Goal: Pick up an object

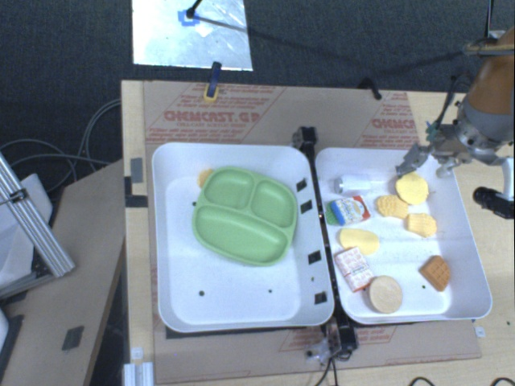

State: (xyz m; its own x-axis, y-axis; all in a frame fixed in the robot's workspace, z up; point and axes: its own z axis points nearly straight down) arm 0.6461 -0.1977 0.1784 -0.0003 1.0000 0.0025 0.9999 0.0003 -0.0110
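Food toys lie all over the right bin, and none of them has been picked up yet. The whole job is still to do.

The pincer hangs over the far edge of that bin, up near its 12 o'clock side. Its two fingers are spread apart, and nothing sits between them. One finger points down toward the bin's back wall. The picture is a bit fuzzy there, so I think the fingers are above the bin floor and not touching it, but I can't be sure.

The nearest toy is the round yellow piece. It lies just past the pincer, at about 6 o'clock from it, close but apart. Right next to that are a ridged yellow cracker and a small yellow chunk.

A white tube-like thing lies at about 8 o'clock from the pincer. A small colourful packet sits below that.

Farther off, toward the near side of the bin, are a yellow oval piece, a red and white packet, a round tan cookie and a brown waffle square.

The left bin holds a green divided plate, well away from the pincer.

To grab the round yellow piece, the pincer would need to come a little toward the near side and go down.
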